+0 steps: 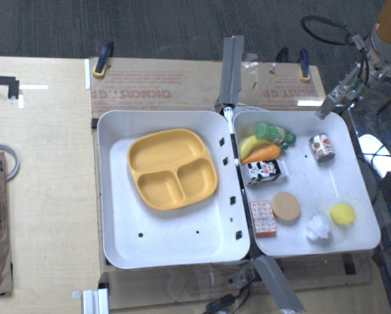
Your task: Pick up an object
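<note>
From the overhead camera, the gripper [331, 103] hangs at the right bin's [362, 175] far rim; whether it is open or closed cannot be told. Nearest below it lies a small printed can [322, 147]; farther to its left, a glossy carrot [261, 152] and banana [246, 146]. A smooth yellow three-compartment tray [172, 169] sits well left, in the other bin [117, 241].

One fixed camera looks down at a slant from above, taking in both white bins [110, 175] whole.
</note>
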`<state>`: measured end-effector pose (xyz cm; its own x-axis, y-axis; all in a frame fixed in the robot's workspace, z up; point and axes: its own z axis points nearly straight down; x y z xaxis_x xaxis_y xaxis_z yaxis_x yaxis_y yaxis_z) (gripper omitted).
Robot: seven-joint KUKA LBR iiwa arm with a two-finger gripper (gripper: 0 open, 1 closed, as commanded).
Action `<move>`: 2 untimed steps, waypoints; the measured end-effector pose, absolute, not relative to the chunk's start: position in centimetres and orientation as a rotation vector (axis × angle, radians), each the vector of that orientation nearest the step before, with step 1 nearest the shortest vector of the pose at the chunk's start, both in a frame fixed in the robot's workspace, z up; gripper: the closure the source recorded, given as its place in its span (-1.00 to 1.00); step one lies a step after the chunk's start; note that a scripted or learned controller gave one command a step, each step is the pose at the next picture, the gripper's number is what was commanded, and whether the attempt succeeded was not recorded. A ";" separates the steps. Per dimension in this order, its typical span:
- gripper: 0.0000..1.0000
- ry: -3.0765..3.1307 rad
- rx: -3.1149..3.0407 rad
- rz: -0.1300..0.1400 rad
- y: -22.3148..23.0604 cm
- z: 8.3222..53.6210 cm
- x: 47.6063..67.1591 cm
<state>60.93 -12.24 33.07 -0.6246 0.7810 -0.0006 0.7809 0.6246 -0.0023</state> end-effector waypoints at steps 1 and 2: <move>1.00 -3.082 -0.605 0.000 -10.4 27.9 63.2; 1.00 -3.133 0.238 -0.003 -8.7 25.6 60.1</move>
<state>60.11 -8.70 25.60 -0.9885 -0.1511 -0.0005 -0.1511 0.9885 0.0016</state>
